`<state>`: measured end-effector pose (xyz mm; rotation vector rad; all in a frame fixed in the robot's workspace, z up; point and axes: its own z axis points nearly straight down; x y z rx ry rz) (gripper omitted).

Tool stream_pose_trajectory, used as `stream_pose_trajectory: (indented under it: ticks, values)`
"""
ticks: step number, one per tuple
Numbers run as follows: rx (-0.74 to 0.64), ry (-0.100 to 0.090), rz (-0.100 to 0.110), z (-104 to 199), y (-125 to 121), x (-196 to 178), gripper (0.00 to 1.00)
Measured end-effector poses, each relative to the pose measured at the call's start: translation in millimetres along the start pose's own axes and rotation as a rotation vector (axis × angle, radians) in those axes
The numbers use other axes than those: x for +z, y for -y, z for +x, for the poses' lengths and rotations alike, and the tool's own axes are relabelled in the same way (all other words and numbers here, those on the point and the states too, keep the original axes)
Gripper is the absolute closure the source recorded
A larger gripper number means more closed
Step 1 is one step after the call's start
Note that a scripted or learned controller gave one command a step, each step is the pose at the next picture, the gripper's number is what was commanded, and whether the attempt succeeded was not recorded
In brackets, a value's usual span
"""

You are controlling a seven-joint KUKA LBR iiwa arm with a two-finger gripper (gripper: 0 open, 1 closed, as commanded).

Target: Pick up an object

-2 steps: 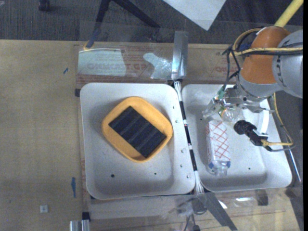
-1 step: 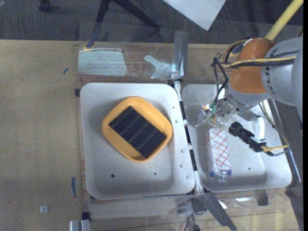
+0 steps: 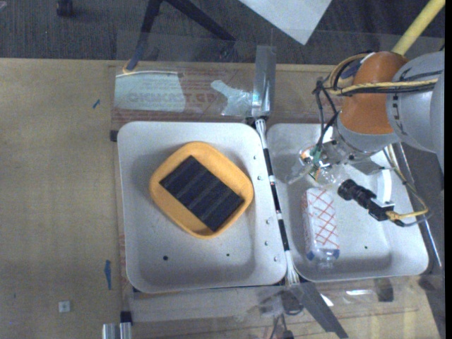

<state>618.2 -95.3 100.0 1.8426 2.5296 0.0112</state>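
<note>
Two white bins sit side by side on the wooden bench (image 3: 56,189). In the left bin (image 3: 141,260) lies a yellow-orange tray (image 3: 233,168), tilted on the diagonal, with a dark ribbed panel (image 3: 201,193) set in its top. In the right bin (image 3: 409,256) lies a clear plastic bottle (image 3: 320,221) with a red-and-white lattice label, stretched lengthwise with its cap end toward the near rim.

My arm (image 3: 395,94) comes in from the right, grey with the orange band showing, cables looped around it, and it hangs over the far half of the right bin. My fingers (image 3: 321,162) are down just above the bottle's far end, close to it or perhaps touching; the wrist and its wiring cover them, so I cannot tell how wide they stand or whether they have hold of anything. A small black part (image 3: 357,193) juts out just beside the bottle.
</note>
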Motion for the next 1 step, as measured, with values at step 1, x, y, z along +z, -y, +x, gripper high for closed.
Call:
stream_pose_trajectory:
  ticks: [1]
  values:
    - [-0.262, -0.003, 0.007, 15.2, -47.3, -84.8, 1.00]
